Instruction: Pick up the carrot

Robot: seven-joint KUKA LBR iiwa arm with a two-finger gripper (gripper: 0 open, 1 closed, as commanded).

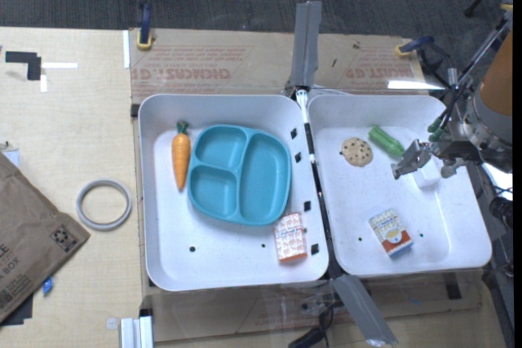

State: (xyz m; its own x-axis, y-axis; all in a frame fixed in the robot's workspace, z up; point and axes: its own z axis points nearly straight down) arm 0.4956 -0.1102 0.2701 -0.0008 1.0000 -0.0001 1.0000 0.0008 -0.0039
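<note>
Currently the carrot (180,157) lies in the left bin (155,200), upper-left part, lengthwise top to bottom with its green top toward the upper edge, just beside the left rim of the blue divided plate (241,174). A small red-and-white carton (289,237) sits below the plate, lower centre of frame. Tool (427,160) is over the right bin (457,248), right side of frame, well apart from the carrot; fingers spread, nothing between them. Same bin holds a cookie (356,151), a green vegetable (386,140) just right of the cookie, and a juice box (390,232) lower down. On the desk (65,118) left of the bins: a tape roll (103,203) and a brown cardboard piece (28,236).
</note>
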